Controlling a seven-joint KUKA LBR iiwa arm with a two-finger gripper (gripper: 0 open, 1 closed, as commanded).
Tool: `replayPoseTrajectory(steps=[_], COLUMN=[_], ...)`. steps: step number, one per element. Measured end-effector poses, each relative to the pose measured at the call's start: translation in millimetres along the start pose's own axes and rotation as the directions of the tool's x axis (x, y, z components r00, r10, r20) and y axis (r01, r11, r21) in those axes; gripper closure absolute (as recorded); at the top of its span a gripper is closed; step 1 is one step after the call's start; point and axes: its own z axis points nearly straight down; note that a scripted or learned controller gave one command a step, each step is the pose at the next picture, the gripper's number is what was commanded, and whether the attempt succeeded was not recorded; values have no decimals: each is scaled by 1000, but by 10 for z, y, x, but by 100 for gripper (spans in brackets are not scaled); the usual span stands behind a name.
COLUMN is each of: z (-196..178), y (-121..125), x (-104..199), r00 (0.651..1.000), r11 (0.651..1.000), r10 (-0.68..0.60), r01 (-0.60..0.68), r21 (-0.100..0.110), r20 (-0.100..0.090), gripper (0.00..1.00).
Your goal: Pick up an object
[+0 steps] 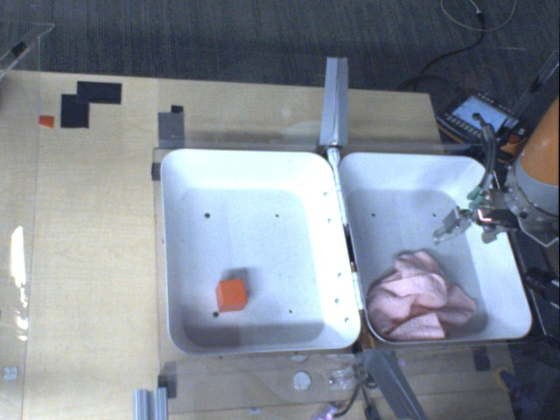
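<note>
No readable text anywhere.
No letters, numbers, brand marks or labels can be made out on the table (87,252), on either white bin (179,234), or on the arm. Black shapes (86,103) on the table top left are plain blocks, no print visible. A small screen-like device (477,116) at upper right shows a light patch, but it is too small and blurred to read.

Pale wooden bench (87,261) under even light; dark grey carpet (219,24) beyond; thin cable (477,11) looped there.
</note>
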Motion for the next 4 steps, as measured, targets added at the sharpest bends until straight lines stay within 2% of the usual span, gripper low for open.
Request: replayPoseTrajectory(steps=[1,2,3,4], z=[1328,1341,1348,1377], y=[105,107,491,1289], x=[206,526,550,596], r00=[994,979,994,992], r11=[994,979,993,992], r10=[-110,-203,-114,-123], r01=[110,203,114,123], r21=[-8,-15,-12,-7], r20=[2,6,2,2], gripper=[0,0,0,0])
